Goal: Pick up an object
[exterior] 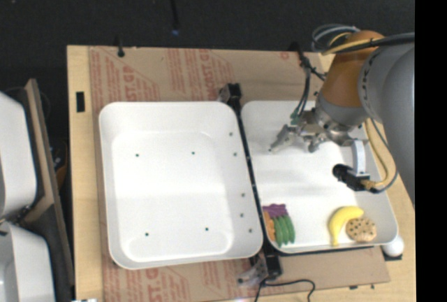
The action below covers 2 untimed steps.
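The gripper (297,139) hangs splayed, grasping nothing, over the right bin (300,175). At five o'clock from it — a banana (341,221) and cookie (360,228).

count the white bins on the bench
2: the left bin lies on the bench's left half; the right bin sits against it, under the arm, which may hide part of it.

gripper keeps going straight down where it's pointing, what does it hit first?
Probably bare floor of the right bin. The gripper hangs over its upper part, well away from the banana, cookie and toy vegetables. Depth is hard to judge.
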Available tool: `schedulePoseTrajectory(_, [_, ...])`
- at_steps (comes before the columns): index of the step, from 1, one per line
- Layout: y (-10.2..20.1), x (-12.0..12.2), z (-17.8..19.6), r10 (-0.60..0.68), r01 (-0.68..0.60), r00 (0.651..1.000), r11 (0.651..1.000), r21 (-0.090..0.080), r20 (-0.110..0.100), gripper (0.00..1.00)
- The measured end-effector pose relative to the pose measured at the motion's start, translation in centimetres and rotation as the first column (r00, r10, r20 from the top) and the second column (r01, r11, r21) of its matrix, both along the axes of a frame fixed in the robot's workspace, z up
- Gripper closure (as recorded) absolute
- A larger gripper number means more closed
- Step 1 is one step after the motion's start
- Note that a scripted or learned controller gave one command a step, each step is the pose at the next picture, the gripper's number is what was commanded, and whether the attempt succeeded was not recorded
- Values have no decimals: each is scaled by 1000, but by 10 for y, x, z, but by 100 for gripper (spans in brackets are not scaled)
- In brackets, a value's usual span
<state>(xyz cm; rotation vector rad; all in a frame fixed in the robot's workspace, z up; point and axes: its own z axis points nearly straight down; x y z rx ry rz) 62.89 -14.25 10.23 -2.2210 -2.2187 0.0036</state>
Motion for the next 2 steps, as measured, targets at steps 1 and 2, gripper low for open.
schedulePoseTrajectory(1, [-1, 1, 14, -1, 1, 1000, 1000, 0, 6, 100])
schedulePoseTrajectory(2, [-1, 6, 77, 1, -1, 1000, 1000, -1, 10, 100])
